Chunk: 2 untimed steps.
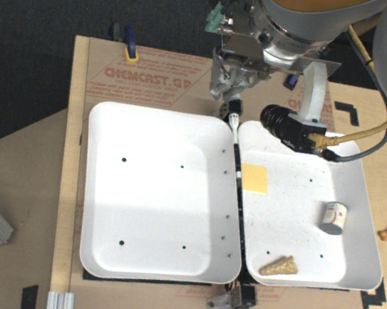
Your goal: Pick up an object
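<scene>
Pincer (233, 109) hangs at twelve o'clock above the seam between bins, its opening impossible to judge (nothing visibly held). Candidates lie in the right bin (358, 211): yellow square (254, 179) near centre, small can (333, 216) at three o'clock, brown wedge (280, 266) at six; I advise centring squarely over one before descent.

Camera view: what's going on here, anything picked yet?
Nothing picked yet, as far as the view shows. The gripper hangs at the far edge of the bench, above the seam between the two bins. The right bin holds a yellow square, a small can and a tan wedge, all lying loose. The left bin sits beside it.
</scene>
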### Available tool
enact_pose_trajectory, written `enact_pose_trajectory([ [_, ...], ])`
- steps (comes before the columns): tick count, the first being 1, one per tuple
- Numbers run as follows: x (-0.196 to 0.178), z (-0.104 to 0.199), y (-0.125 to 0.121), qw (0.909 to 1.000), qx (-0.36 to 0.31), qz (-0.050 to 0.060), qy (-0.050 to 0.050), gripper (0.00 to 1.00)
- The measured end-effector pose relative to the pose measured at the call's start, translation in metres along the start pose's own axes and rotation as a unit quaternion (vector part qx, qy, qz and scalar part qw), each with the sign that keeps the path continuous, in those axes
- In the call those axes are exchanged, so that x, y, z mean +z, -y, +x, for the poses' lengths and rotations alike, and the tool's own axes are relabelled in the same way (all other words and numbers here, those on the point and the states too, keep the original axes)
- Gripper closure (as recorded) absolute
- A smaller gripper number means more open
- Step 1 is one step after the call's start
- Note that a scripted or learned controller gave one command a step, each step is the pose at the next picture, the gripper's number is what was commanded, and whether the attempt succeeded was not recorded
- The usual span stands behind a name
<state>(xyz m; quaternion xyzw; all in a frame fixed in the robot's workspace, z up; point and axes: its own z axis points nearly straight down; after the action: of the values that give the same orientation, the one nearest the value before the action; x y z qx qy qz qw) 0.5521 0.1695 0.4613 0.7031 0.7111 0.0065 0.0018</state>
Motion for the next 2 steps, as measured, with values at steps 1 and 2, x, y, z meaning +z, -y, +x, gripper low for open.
enact_pose_trajectory([
  [1, 0.093, 0.059, 0.016, 0.9999, 0.002, 0.012, 0.004, 1.0],
  [2, 0.108, 0.055, 0.053, 0.9999, 0.004, 0.01, 0.004, 1.0],
])
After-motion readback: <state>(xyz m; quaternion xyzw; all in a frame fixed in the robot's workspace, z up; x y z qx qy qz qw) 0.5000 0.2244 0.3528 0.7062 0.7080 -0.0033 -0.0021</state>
